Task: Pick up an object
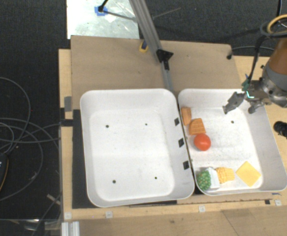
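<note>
Arm: the grey arm with its orange band point(284, 58) reaches in from the right, above the upper right corner of the right bin.
Gripper: the gripper point(242, 102) hangs over the upper right part of the right bin; its two fingers are spread apart with nothing between them.
Right bin: the right bin point(261, 132) is a shallow white tray that carries all the small objects.
Left bin: the left bin point(128, 146) lies just beside the right one, their inner edges meeting.
Orange pieces: an orange stick point(186, 115) and an orange wedge point(197, 126) lie close together near the right bin's left wall, well apart from the gripper.
Tomato: a red tomato point(202, 142) sits just below the orange wedge.
Front cluster: a green pea-like piece point(204, 180), a corn cob point(225, 174) and a yellow cheese slice point(248, 173) lie in a row along the right bin's near edge.
Tabletop: the tabletop point(113, 63) is a brown board under both bins.
Pole: a grey slanted pole point(145, 18) crosses the top of the view above the bins.
Floor: black cables point(15, 127) lie on the dark floor at the left.
</note>
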### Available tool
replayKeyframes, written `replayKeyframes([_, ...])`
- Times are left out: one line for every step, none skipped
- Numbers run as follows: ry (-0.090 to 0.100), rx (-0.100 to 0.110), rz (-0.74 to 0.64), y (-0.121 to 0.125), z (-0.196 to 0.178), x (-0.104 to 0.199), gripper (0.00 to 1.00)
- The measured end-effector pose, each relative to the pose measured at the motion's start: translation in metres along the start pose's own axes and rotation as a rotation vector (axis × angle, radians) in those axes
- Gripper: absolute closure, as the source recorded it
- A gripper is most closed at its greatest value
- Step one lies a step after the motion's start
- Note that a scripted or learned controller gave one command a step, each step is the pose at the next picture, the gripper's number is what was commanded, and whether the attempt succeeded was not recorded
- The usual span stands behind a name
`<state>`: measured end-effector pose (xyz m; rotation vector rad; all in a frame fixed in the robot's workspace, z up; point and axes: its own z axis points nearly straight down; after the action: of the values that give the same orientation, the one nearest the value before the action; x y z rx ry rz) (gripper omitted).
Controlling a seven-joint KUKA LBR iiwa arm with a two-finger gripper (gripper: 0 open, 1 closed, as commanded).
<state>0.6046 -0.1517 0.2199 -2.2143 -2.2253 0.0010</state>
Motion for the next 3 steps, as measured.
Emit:
replayKeyframes([-0.001,-0.003,0.000,0.001,-0.002,0.000,0.00])
replayKeyframes([0.000,0.002,0.005,-0.009,0.053,-0.004,0.00])
replayKeyframes([0.000,0.002,0.004,-0.005,0.113,-0.009,0.00])
